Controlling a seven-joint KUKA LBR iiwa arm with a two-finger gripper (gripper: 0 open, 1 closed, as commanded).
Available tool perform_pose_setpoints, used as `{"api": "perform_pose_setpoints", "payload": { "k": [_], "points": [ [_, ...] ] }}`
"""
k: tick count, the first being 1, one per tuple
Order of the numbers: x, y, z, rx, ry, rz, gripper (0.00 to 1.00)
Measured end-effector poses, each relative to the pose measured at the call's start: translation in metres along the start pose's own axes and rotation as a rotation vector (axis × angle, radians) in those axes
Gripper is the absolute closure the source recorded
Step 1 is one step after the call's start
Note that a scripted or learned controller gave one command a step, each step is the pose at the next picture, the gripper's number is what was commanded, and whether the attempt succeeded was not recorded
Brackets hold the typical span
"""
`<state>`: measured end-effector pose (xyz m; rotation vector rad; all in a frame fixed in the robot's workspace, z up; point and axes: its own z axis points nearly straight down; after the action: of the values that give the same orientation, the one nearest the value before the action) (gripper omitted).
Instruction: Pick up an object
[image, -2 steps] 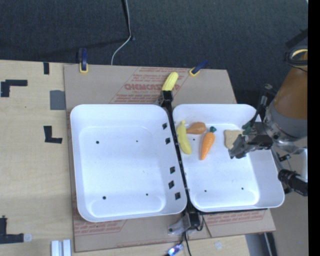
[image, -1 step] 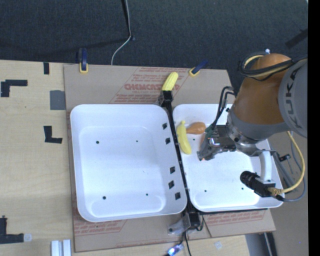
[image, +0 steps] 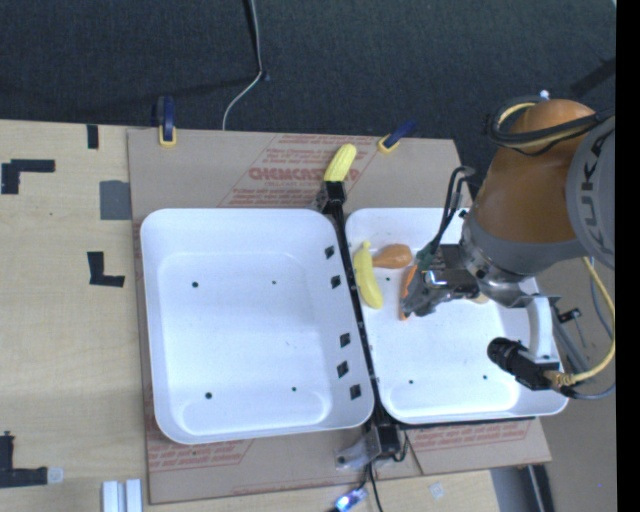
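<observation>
1. The arm reached in from the right and hung low over the right bin (image: 450, 400), its hand (image: 425, 295) lowered among the things lying there.
2. A thin orange stick (image: 407, 290), perhaps a carrot, stood against the hand's tip; whether the hand was open or closed on it could not be told.
3. A banana (image: 368, 275) lay along the divider, probably pushed there by the bin's wall, with an orange lump (image: 393, 256) just beside it.
4. The left bin (image: 240, 330) sat beside the right one on the counter (image: 60, 330), likely a drop place.
5. A clamp (image: 338, 170) pinned the bins so they would not slide.
</observation>
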<state>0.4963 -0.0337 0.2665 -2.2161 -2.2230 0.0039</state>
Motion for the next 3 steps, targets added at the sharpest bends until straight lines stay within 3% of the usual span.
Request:
{"api": "perform_pose_setpoints", "payload": {
  "k": [2, 3],
  "points": [
    [0.001, 0.0, -0.018, 0.004, 0.0, -0.003, 1.0],
    [0.06, 0.016, -0.039, -0.004, 0.002, -0.005, 1.0]
  ]
}}
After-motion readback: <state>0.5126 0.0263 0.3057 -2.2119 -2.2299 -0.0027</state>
